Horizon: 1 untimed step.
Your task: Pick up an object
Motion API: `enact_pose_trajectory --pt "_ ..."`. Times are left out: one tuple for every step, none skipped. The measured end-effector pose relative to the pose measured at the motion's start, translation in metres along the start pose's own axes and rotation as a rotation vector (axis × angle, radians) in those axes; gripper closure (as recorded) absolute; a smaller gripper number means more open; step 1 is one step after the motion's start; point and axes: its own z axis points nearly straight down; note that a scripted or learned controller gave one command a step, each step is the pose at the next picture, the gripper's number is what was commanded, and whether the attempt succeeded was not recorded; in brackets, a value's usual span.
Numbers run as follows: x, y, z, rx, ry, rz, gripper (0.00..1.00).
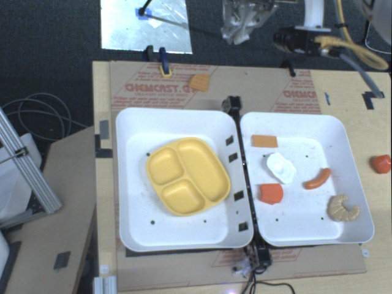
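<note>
- In the right bin (pixel 343 139), five small items lie loose and well apart: orange slab (pixel 264 141) at 11 o'clock, white lump (pixel 281 168) near centre-left, red block (pixel 271 193) at 8 o'clock, sausage (pixel 316 179) right of centre, croissant (pixel 343 208) at 4 o'clock.
- Task names no particular object; any of these qualifies. Best candidate, by judgement: red block. It looks compact, flat-sided and stiff, probably light plastic play food, with clear floor around it for both fingers.
- Hold: across its two opposite sides, low on the body, straight down.
- Sausage: thin, rounded, likely slick; would roll unless pinched across mid-length. It lies slanted, so the wrist must turn to suit.
- Croissant: bumpy and curved; grip across the thick middle, not the horns.
- White lump: irregular, glossy, poor contrast against the bin floor; shape hard to read.
- Slab: flat and low, little height to catch.
- None looks fragile or heavy.
- Left bin (pixel 131 164) holds a yellow tray (pixel 187 176), three compartments, too broad for a pinch except at the rim.
- Outside the bins: tan piece (pixel 199 81) at 12 o'clock on the board, red piece (pixel 381 163) at 3 o'clock.
- Gripper (pixel 242 17) hangs beyond the bench at 12 o'clock, well apart from every item, holding nothing; whether its jaws stand apart or together, cannot tell.
</note>
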Motion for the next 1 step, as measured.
enact_pose_trajectory --pt "0.0005 0.0001 -0.0111 -0.002 0.001 -0.003 1.00"
